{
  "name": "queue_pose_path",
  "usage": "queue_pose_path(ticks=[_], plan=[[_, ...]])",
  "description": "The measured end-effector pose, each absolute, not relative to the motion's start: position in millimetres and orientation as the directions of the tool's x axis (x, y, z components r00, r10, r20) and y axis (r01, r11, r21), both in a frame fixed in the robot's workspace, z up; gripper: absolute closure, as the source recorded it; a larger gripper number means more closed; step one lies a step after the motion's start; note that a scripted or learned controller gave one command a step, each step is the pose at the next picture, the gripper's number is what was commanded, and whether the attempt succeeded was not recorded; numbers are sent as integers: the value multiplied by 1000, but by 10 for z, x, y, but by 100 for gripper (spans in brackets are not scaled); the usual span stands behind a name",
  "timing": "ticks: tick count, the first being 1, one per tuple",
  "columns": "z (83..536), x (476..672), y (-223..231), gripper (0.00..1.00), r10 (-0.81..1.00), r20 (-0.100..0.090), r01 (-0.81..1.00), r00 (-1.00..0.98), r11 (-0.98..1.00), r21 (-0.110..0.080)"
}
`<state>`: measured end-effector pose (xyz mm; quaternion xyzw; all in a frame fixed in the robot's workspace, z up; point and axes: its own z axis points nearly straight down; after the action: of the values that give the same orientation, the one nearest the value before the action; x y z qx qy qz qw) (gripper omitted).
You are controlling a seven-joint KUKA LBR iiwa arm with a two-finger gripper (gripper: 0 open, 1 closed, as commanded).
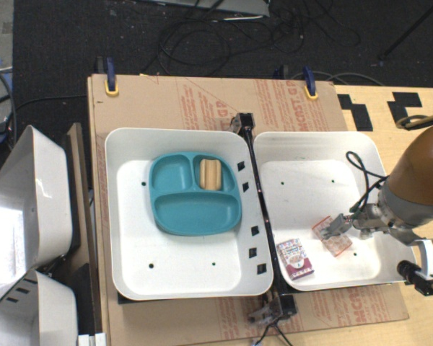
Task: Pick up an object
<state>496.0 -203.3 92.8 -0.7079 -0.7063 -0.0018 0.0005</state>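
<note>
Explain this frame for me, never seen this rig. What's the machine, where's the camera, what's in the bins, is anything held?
One camera, fixed above the bench, looks down at a slant on two shallow white bins set side by side on a cardboard-covered board. The machine is a KUKA arm, grey with an orange band, reaching in from the right of the picture. Its two-finger gripper is low in the right bin.

The left bin holds a teal divided plate, with a tan block-like item in its upper right compartment. The right bin holds a small pink and white packet near the front edge and a small clear-wrapped reddish item right at the gripper.

Held: the picture is too coarse to tell. The fingertips are at the wrapped item, but I cannot see it between them, so treat it as not yet picked up.
</note>
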Motion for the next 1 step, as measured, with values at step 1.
queue_pose_path(ticks=[1], plan=[[1072,4989,-2046,100,1000,-3,1000,2,-2,12]])
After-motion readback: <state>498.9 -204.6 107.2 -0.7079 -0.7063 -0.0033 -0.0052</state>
